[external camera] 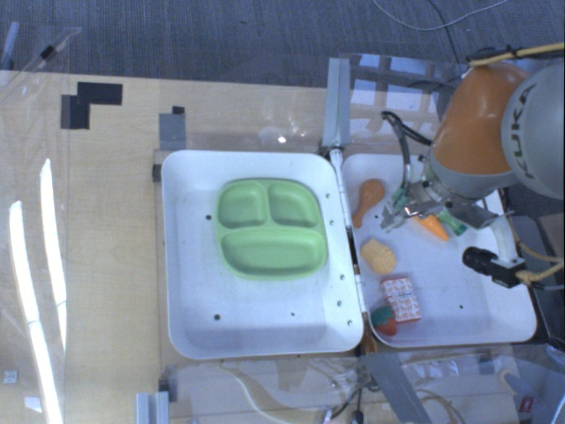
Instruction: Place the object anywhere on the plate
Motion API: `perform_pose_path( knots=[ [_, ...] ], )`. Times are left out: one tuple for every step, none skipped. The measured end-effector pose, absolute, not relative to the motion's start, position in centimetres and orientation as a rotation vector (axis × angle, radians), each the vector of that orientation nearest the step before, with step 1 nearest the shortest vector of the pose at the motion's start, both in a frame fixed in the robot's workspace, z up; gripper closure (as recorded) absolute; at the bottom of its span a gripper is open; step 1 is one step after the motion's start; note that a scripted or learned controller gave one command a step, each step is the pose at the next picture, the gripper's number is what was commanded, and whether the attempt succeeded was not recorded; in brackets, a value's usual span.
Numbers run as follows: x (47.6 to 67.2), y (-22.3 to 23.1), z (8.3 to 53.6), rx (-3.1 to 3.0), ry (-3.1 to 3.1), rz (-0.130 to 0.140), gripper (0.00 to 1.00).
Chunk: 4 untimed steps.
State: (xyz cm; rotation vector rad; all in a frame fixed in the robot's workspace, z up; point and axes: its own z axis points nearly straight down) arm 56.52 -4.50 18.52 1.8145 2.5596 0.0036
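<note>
Hovering low in right white bin (494, 321), jaws (404, 203) sit beside orange carrot-shaped toy (432, 227); spread or pressed together, cannot tell. Brown drumstick-shaped toy (368, 198) just left. Yellow round crumbly piece (379, 255), red patterned box (400, 298) below. Green three-compartment plate (269, 228) in left white bin (190, 254).

We can read one marking for certain: the letters "KUKA" in dark print on the grey arm (538, 140) at the right edge of the frame, running downward and partly cut off. The small red carton (402, 299) in the right bin (494, 325) carries print, but we find it too small and blurred to read.
</note>
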Motion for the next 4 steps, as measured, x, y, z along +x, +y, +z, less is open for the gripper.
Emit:
perform_pose_path(
  knots=[
    [54.4, -10.1, 28.4, 1.778, 2.578, 0.007, 1.0],
    [54.9, -4.1, 26.5, 1.648, 2.668, 0.005, 1.0],
    [57.2, 5.0, 23.5, 1.211, 2.894, 0.005, 1.0],
    [62.7, 13.0, 25.7, 1.203, 2.895, 0.009, 1.0]
  ],
)
